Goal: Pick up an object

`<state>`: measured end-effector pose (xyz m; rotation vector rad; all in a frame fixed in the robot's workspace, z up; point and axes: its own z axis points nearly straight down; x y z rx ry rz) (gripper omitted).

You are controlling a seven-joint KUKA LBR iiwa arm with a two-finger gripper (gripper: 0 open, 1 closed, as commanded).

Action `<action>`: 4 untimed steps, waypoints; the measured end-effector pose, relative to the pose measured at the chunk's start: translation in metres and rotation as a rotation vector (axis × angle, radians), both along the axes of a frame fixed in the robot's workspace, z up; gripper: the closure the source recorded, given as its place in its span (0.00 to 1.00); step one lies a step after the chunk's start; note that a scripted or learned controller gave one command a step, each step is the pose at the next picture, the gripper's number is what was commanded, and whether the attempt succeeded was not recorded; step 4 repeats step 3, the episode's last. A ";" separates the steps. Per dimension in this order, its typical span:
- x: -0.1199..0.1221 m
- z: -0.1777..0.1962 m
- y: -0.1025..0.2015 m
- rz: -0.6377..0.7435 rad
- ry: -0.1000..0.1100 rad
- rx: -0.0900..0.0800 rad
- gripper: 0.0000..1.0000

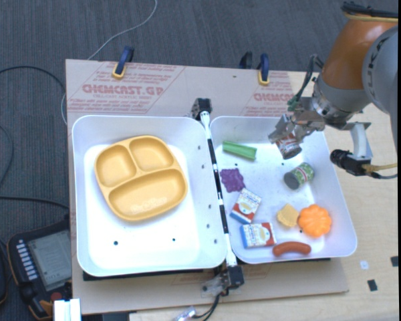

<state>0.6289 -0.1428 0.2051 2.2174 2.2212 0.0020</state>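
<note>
My gripper (289, 140) hangs over the far part of the right bin (334, 172), between the green stick (239, 150) on its left and the small green-labelled can (299, 175) just below it. A dark, reddish patch shows at the gripper's tip, and I cannot tell whether that is a held thing. Further forward in this bin lie a purple grape bunch (231, 178), two small cartons (246, 205) (257, 234), a yellow cheese wedge (288, 215), an orange pumpkin (315, 220) and a red sausage (292, 249).
The left bin (93, 246) holds a yellow divided plate (142, 176). A black divider rail (214, 179) runs between the bins. The arm reaches in from the upper right. Blue clamps (125, 59) (263, 69) sit on the board's far edge.
</note>
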 end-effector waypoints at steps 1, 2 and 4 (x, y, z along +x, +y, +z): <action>-0.026 0.010 0.051 0.000 0.003 0.001 1.00; -0.049 0.005 0.133 0.001 0.004 0.002 1.00; -0.113 -0.021 0.203 0.001 0.006 0.001 1.00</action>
